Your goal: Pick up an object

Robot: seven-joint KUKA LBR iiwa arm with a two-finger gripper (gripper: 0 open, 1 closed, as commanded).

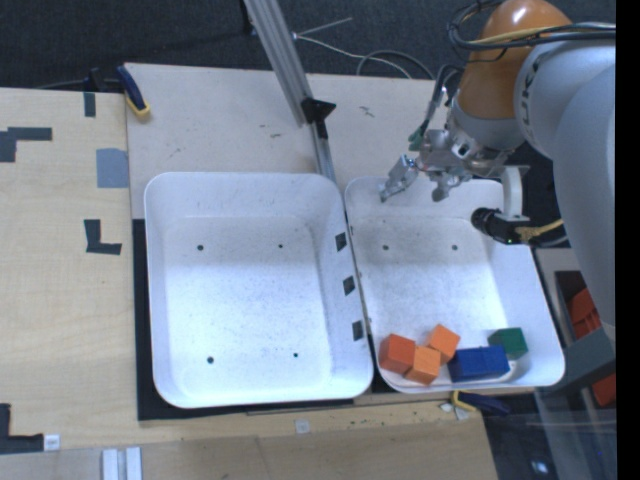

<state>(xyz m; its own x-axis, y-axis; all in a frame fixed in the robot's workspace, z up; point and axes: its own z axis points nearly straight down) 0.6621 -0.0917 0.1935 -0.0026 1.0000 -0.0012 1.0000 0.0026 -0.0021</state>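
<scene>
Blocks cluster at the lower edge of the right bin (520,298): a blue block (478,364) with its long axis running left-right, orange blocks (420,353) to its left, a green block (511,341) just above. At upper right the hand (414,183) hangs above the bin's far rim, fingers apart, holding nothing.

A pale wooden bench (60,298) with grey tape marks (112,167) sits against dark carpet (150,13).

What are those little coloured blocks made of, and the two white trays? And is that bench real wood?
The orange blocks, blue block and green block look like painted wood or matte plastic: flat colour, no shine. The right tray and left tray seem moulded plastic, with rounded corners and dark scuff specks. The bench looks like pale plywood or laminate; I can't tell which.
</scene>
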